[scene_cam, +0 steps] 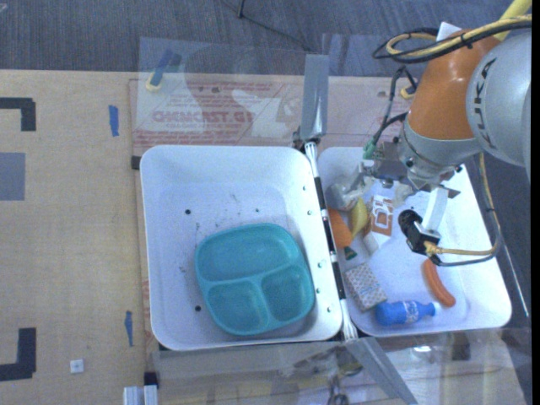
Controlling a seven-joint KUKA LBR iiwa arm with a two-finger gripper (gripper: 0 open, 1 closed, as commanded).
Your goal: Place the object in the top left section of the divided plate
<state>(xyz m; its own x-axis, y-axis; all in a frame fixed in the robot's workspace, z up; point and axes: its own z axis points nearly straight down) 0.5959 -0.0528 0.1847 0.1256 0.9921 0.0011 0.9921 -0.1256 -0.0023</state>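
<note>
The teal divided plate (pixel 251 278) lies in the left bin (pixel 169 184), toward its front, with one long section at the top and two smaller ones below. All three sections hold nothing. My gripper (pixel 376 178) hangs over the back left part of the right bin (pixel 481 251), just above a cluster of items: a grey lump (pixel 337 195), a yellow banana (pixel 360 216), an orange carrot (pixel 340 229) and a white and orange box (pixel 382 216). The wrist hides what lies directly beneath the gripper.
In the right bin's front lie a checkered pad (pixel 364 285), a blue bottle (pixel 405 311) and an orange-red sausage (pixel 438 283). A black cable end (pixel 412 228) dangles over that bin. A metal divider (pixel 314 108) stands between the bins at the back.
</note>
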